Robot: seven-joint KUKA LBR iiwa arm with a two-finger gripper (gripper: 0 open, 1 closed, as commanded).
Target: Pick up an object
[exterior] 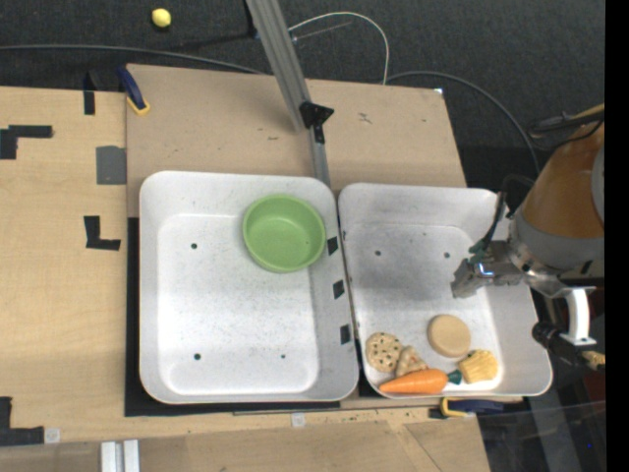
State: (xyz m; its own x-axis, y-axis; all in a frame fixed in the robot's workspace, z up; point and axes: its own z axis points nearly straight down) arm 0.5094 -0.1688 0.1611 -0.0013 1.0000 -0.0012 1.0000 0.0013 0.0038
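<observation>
My gripper [470, 278] hangs over the right side of the right bin [413, 205], just above and right of a round tan disc [450, 335]. Nothing shows between its fingers. Along that bin's front edge lie a speckled cookie [382, 349], an orange carrot [417, 383] and a yellow corn-like piece [479, 366]. A green bowl [284, 232] sits in the left bin [177, 293], at its back right.
A grey metal pole [280, 52] slants down from the top to the ridge between the two bins. A yellow ball [161, 17] lies on the dark floor at the far back. Cables loop behind the bench.
</observation>
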